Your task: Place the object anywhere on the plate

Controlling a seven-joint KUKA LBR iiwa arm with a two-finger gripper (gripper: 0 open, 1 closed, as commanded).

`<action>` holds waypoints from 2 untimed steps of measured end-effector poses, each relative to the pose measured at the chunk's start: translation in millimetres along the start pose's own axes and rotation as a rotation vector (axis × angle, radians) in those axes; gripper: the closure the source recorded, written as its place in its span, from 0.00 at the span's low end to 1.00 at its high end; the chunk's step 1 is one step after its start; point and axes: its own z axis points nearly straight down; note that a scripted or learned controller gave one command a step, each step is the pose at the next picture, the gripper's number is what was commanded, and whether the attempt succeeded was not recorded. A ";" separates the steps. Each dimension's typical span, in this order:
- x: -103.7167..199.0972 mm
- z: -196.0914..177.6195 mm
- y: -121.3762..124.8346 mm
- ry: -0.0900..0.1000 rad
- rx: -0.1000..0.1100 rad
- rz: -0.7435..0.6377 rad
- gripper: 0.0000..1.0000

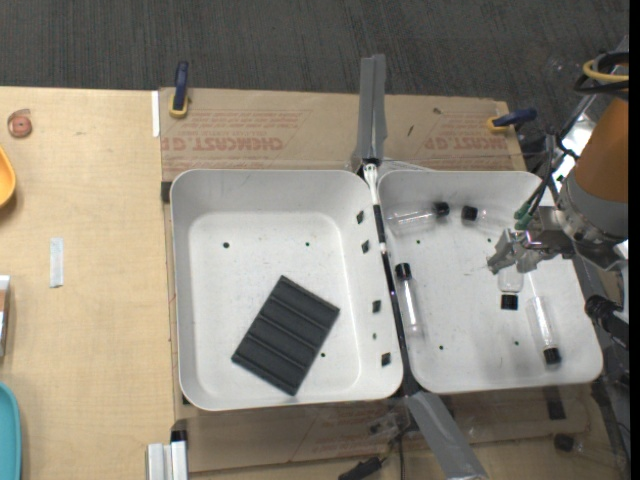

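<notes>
Black ridged plate (287, 334) in left bin (200, 208) | gripper (508, 256) over right bin (470, 368), grip unclear

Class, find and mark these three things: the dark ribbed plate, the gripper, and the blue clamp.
dark ribbed plate (287, 334): camera view, centre of its ribbed face.
gripper (505, 259): camera view, between its fingertips.
blue clamp (181, 80): camera view, its handle.

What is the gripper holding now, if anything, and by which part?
It cannot be told. The gripper is over the right bin, near clear tubes with black caps, but its tips are too small to read.

one fixed camera above the bench (90, 268), looking down aslant; both bins (190, 298) in frame
</notes>
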 end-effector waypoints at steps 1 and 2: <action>86.7 41.2 38.6 -0.002 0.005 0.353 1.00; 152.4 -15.5 68.6 -0.003 0.003 0.304 1.00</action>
